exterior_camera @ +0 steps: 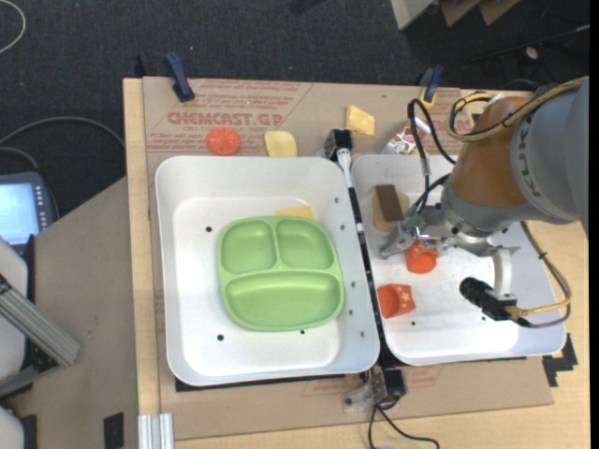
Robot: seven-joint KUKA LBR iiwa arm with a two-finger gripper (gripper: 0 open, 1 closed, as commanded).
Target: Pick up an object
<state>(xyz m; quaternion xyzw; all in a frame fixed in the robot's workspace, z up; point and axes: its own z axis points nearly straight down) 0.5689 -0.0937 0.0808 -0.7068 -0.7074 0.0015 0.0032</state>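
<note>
The cardboard sheet (271,110) under the bins bears red print reading roughly "CHEMCAST GP".

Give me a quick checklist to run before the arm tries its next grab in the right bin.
1. Gripper above the right bin: ok.
2. Orange cylinder directly under the gripper: ok.
3. Finger opening: cannot tell.
4. Cylinder held between fingers: cannot tell.
5. Red block apart from the cylinder: ok.
6. Brown block clear of the cylinder: ok.
</note>
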